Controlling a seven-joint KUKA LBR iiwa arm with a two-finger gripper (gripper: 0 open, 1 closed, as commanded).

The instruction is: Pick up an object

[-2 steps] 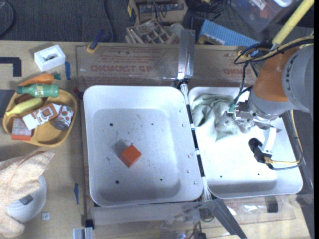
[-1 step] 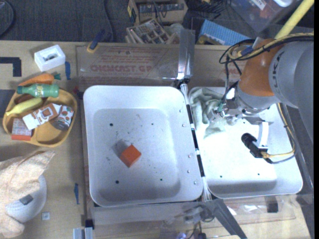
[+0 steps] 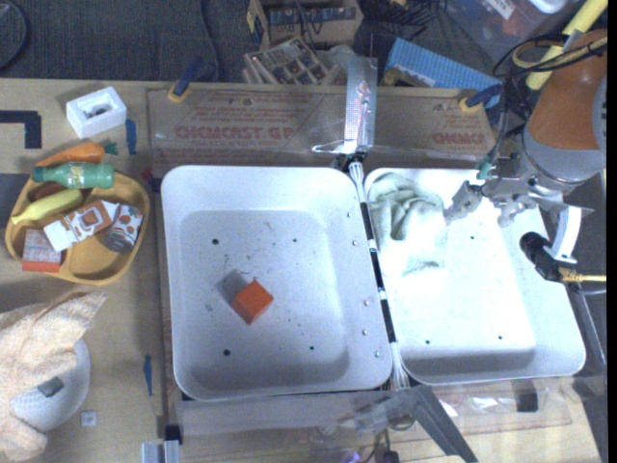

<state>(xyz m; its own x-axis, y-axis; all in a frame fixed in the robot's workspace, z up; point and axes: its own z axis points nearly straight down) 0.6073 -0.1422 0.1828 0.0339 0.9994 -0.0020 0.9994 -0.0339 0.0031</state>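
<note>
An orange block (image 3: pixel 254 301) with a grey side lies near the middle of the left bin (image 3: pixel 193 210). A pale green, crumpled soft object (image 3: pixel 400 210) rests in the far left corner of the right bin (image 3: pixel 501 345). My gripper (image 3: pixel 479 198) hangs over the far part of the right bin, just right of the green object and apart from it. The grey arm with its orange band (image 3: pixel 576 109) comes in from the right above it. Nothing is visibly held.
A yellow bowl (image 3: pixel 82 263) of toy food sits left of the bins, with a beige cloth (image 3: pixel 43 340) below it. A cardboard wall (image 3: pixel 251 123) runs behind both bins. Cables and a black fitting (image 3: pixel 542 254) hang at the right bin's right rim.
</note>
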